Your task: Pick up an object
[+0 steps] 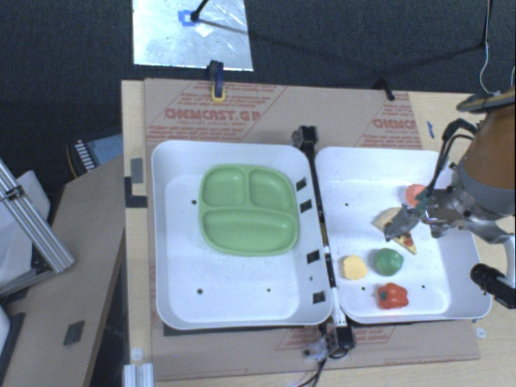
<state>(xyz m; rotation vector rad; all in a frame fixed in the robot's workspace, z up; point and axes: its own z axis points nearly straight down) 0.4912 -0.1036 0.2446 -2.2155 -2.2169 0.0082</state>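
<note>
Left bin [173, 240] holds a green divided plate [248, 210] at centre frame; black clips run down the seam w/ the right bin [363, 176]. In the right bin, lower right of frame: yellow piece [353, 267], green ball [389, 260] just beside it, red pepper [393, 296] below them, and a tan/orange wedge [401, 236] under the end effector [397, 229]. End effector is low over the wedge, an orange-red item [414, 193] just above it; can't tell how far open it is or if it has hold of anything.
</note>
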